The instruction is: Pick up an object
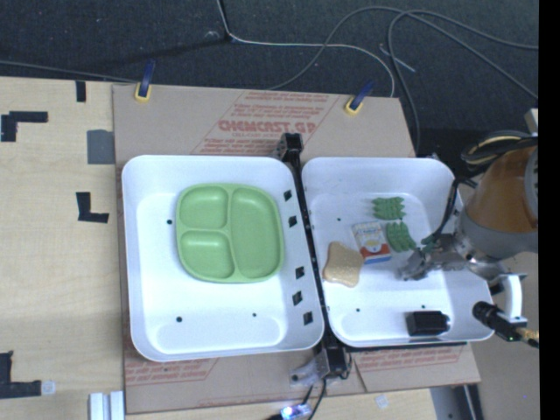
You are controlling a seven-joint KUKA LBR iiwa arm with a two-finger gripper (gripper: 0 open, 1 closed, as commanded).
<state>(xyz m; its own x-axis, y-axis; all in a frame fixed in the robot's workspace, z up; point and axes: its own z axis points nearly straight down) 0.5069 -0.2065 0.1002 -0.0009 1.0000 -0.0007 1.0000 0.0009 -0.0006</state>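
Tabletop: pale wood, cardboard under two white bins.
Left bin: green divided plate.
Right bin: tan sponge, small carton, green pieces, black block.
Tool: low over right bin's right side, just right of green pieces; finger state cannot be told.

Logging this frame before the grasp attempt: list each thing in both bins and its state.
Green three-compartment plastic plate: flat in the left white bin, nothing on it.
Tan sponge-like block: lying in the right white bin, by the divider.
Small white packet: lying flat.
Two green ridged pieces: lying side by side.
Black block: lying near the front wall.
Gripper: low in the right bin, holding nothing visible.
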